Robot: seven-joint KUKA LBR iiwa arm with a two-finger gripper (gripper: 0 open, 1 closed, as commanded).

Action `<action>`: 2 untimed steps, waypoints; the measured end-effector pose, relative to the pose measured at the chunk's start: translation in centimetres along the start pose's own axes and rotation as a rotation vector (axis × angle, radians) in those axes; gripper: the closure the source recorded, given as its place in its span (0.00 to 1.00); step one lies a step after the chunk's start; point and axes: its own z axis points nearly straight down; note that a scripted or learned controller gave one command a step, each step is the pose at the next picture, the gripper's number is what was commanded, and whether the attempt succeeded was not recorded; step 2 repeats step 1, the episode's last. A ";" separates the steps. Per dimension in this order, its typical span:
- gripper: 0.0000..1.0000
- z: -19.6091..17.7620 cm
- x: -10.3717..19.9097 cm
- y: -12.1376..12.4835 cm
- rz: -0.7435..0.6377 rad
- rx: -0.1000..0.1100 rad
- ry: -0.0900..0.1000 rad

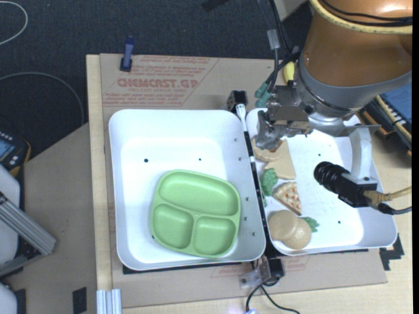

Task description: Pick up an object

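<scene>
This is a robotics lab. Two white bins point(124, 175) sit side by side on a brown board point(163, 77) printed with a maker's name. A big grey and orange arm point(353, 38) hangs over the right bin. Beyond the board lie dark carpet point(59, 38), loose cables point(13, 18) and aluminium framing point(26, 231).

1. The brown board point(163, 77) under the white bins bears red print just behind the left bin point(131, 142). The large line reads about "CHEMCAST G.P".
2. Smaller red lines above and below that word are too fine to read.
3. Faint red print on the board's front edge, below the left bin, is illegible.
</scene>
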 end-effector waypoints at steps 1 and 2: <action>1.00 -0.7 -0.3 0.0 0.005 0.003 -0.003; 1.00 -0.7 -0.3 0.0 0.005 0.003 -0.003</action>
